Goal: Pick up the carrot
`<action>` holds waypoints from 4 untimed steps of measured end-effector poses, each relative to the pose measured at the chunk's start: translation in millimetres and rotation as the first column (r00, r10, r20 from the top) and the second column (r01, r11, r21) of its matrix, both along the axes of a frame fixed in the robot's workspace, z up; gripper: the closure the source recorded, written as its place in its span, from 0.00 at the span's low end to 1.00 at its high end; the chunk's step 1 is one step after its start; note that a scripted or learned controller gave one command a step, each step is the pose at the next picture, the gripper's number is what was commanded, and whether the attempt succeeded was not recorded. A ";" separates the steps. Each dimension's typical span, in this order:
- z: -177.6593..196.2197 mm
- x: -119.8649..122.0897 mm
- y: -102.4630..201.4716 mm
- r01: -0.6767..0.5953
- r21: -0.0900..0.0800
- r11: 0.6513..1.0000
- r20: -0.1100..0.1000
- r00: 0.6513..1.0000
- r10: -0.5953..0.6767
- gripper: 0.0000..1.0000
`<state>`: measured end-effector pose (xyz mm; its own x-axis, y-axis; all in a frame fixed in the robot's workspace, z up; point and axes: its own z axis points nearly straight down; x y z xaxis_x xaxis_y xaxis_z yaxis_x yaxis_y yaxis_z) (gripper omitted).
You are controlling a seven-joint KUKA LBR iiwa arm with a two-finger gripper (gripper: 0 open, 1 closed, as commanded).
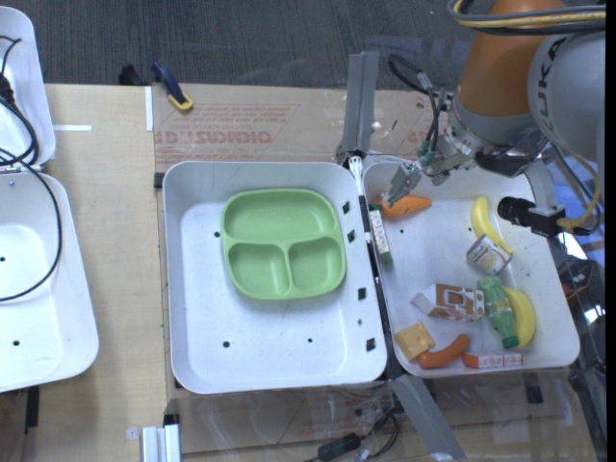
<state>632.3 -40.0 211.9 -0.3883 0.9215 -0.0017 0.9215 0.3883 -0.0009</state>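
The carrot (408, 204) is orange and lies flat in the far left corner of the right bin (563, 354), close to the wall shared with the left bin. My gripper (412, 179) hangs just above and slightly behind the carrot, its tip close to the carrot's left end. The grey arm with its orange band comes in from the upper right. I cannot make out whether the tip touches the carrot.
The right bin also holds a banana (481, 221), a white cup (488, 254), a carton (454, 301), a green bottle (496, 306), a second banana (524, 318), a cracker (414, 339) and a sausage (445, 352). A green divided plate (284, 242) sits in the left bin (192, 354).
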 end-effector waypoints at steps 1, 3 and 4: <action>-66.7 5.4 -76.0 0.015 0.000 1.000 -0.001 1.000 -0.015 0.00; -119.7 26.6 -68.3 -0.058 0.000 0.998 0.001 0.998 0.058 0.00; -109.1 27.7 -68.9 -0.060 -0.003 0.998 0.004 0.998 0.060 1.00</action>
